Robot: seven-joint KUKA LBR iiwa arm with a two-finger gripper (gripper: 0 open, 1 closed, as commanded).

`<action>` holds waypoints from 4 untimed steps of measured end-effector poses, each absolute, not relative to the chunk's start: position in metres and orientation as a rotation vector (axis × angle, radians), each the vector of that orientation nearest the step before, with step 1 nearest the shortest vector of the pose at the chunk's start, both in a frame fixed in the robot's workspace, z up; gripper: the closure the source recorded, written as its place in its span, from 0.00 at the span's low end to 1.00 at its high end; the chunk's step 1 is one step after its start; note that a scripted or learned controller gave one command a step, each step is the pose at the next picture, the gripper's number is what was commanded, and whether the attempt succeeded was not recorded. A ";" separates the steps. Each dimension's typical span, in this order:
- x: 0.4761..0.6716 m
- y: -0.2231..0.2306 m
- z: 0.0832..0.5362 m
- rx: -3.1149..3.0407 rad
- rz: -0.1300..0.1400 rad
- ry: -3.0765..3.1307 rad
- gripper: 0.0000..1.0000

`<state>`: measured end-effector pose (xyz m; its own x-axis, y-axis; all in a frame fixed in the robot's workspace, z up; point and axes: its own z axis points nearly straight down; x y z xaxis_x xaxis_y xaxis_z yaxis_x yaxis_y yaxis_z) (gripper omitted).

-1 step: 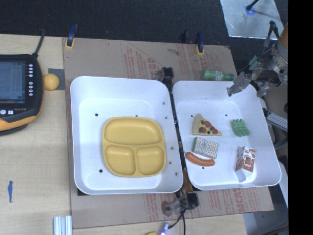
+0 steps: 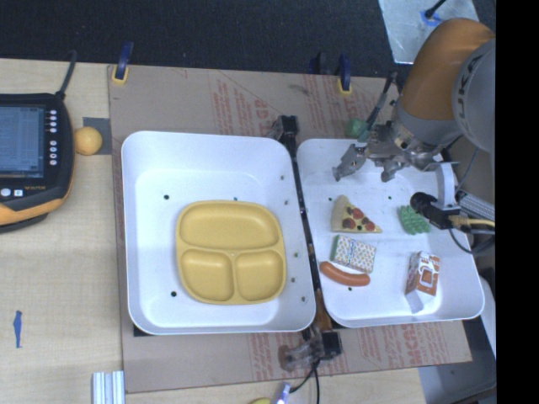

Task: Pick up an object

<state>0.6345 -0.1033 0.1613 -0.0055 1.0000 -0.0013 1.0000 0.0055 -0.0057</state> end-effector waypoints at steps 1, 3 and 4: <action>0.607 -0.094 0.107 -2.216 0.006 -2.224 0.00; 0.620 -0.112 0.092 -2.217 0.003 -2.224 0.00; 0.656 -0.141 0.155 -2.217 0.000 -2.225 0.00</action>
